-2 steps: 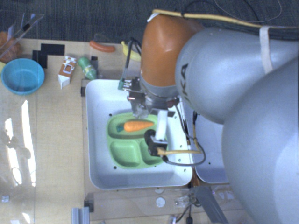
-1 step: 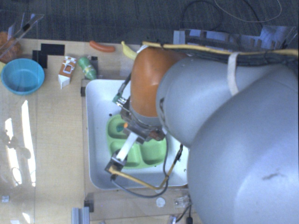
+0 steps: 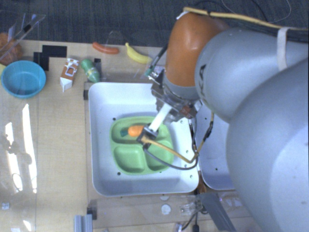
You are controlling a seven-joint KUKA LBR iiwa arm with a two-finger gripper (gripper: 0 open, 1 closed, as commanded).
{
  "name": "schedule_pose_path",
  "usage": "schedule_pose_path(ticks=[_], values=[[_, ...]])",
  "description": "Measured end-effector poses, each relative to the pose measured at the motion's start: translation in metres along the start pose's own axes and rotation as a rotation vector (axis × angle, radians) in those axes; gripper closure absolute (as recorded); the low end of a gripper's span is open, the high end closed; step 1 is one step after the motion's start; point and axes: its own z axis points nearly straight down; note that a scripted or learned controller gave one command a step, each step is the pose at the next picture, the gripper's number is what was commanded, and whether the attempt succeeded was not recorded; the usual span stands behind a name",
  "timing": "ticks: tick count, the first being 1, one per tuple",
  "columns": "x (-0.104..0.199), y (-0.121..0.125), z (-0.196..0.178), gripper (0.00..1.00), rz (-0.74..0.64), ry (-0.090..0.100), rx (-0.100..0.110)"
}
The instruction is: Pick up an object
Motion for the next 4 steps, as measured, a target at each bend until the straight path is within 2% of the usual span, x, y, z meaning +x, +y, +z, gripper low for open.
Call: schedule_pose_path(ticks=[1,2,3,4], values=[[0.036,-0.036,0.021,1.0,-0.442,-0.001,0.004],[0.025,-0.056,-0.049,1.0,-0.117,0.003,-0.001],[0.015,-0.074,-0.084,1.0,-0.432,0.001,0.002],[0.016,-0.075,-0.131,1.0,-0.83,0.003,-0.001]])
